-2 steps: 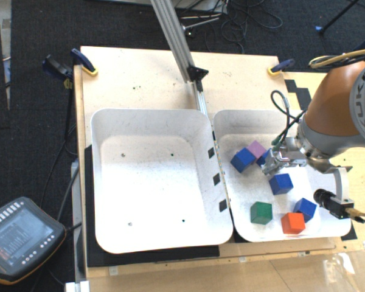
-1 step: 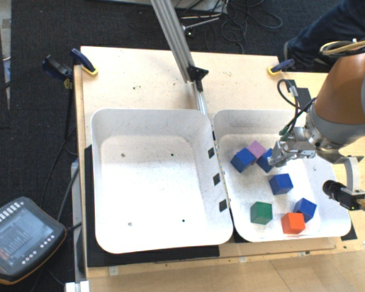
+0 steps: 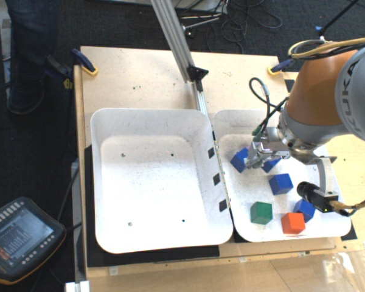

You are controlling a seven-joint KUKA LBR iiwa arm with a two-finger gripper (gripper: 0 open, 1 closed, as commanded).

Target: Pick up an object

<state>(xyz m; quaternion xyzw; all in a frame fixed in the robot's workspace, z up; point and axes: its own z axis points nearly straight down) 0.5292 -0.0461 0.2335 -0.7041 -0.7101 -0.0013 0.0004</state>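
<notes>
My gripper [image 3: 256, 158] hangs low over the upper left part of the right bin [image 3: 237, 123]. A blue block [image 3: 239, 160] lies right beside it on its left, and another blue piece [image 3: 272, 165] shows just to its right, partly hidden by the wrist. Further toward the front are a blue cube [image 3: 281, 183], a second blue cube [image 3: 304, 209], a green cube [image 3: 261, 212] and an orange-red cube [image 3: 293, 222]. Nothing is visibly lifted off the bin floor.
The left bin [image 3: 103, 163] sits beside the right one, sharing a divider rim [image 3: 218, 175]. A slanted metal rail [image 3: 176, 35] crosses the back of the bench. A black cable fitting [image 3: 310, 193] hangs near the front blue cube.
</notes>
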